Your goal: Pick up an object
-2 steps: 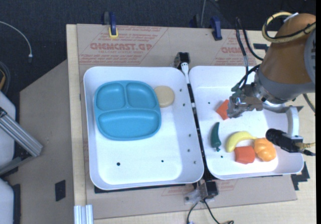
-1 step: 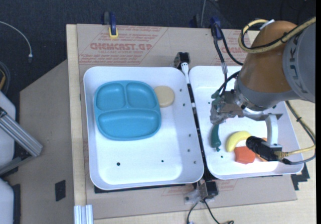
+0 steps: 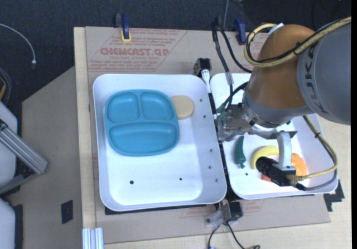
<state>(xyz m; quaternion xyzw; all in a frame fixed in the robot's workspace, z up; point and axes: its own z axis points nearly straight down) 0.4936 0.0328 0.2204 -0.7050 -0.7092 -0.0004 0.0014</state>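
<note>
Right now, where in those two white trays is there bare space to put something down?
The left bin has bare floor below the blue divided plate and along its right side under the tan disc. The right bin is crowded: the arm, a teal object, and yellow and orange pieces.

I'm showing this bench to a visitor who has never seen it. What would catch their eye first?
Probably the blue divided plate lying in the left bin, with a pale round disc just beside its upper right corner. Next, the bulky grey arm with its orange band looming over the right bin, where a yellow object, an orange one and a small teal piece lie beneath it.
</note>
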